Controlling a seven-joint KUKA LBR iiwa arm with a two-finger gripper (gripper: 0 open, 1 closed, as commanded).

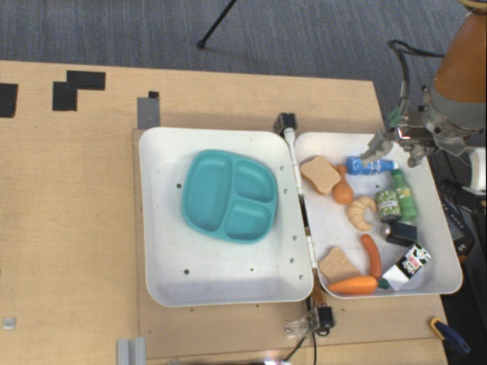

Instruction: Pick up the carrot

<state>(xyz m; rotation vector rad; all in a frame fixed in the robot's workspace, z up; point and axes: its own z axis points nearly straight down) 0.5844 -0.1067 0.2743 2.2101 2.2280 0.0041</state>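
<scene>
Two bins: left (163, 280) holds teal tray (229, 196); right (441, 226), carrot (353, 285).

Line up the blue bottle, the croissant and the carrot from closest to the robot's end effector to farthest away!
From the end effector:
1. Blue bottle, just below it at the right bin's top.
2. Croissant, mid-bin.
3. Carrot, at the bin's bottom edge.

Wooden counter (68, 226) with black markings at its far left; grey carpet (114, 14) beyond, crossed by a dark rod (228, 10).
</scene>
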